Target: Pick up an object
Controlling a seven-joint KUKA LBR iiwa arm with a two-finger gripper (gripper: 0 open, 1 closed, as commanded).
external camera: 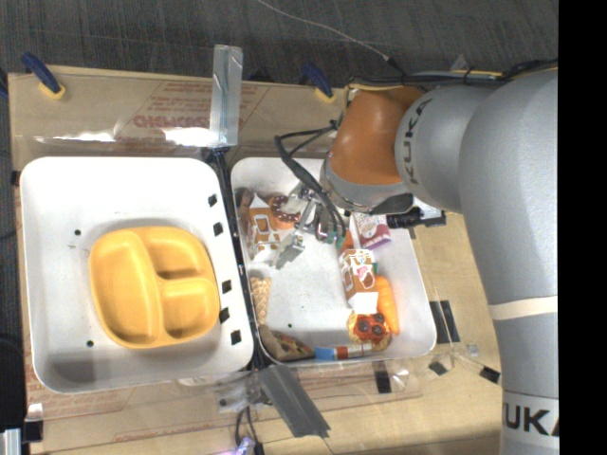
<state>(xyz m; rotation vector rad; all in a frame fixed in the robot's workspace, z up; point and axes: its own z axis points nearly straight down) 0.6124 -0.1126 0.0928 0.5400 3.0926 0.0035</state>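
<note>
Objects for picking lie crowded in the right bin (417, 282), and you can see them mostly along its edges: a snack packet (263, 224) at the upper left, a carrot (386, 301) and a small printed carton (359, 271) on the right side, a pizza-like toy (369, 328) near the lower right corner, and a blue-and-red marker (343, 353) along the bottom wall. Your pincer (302, 227) hangs low over the upper middle of that bin, just beside the snack packet, its metal fingers (289, 250) pointing down and to the left. Nothing shows between the fingers, and you cannot tell whether they stand apart or together. Over in the left bin (47, 207) a yellow divided tray (152, 282) sits alone near the middle. Both bins rest on the bench (455, 254).
</note>
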